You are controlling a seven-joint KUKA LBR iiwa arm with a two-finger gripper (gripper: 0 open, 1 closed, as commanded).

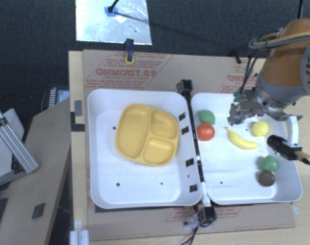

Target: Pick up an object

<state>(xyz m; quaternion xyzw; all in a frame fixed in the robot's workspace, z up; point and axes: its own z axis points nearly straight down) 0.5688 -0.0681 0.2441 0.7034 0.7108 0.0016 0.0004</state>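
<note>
The right bin [231, 188] holds several small items. A green ball [206, 117] and a red tomato [205, 131] lie near its left wall. A yellow banana [241, 139] lies in the middle, with a yellow lemon [260, 128] to its right. A green round piece [269, 163] and a brown ball [266, 178] sit toward the front right. My gripper [236, 115] hangs above the back of this bin, just above the banana's far end and left of the lemon. Nothing shows between its tips.
The left bin [106, 188] carries a yellow divided plate [146, 134]. A black divider strip [191, 142] runs between the bins. Bare floor lies at the front left of the right bin. The arm [287, 60] comes in from the right above the bin's back corner.
</note>
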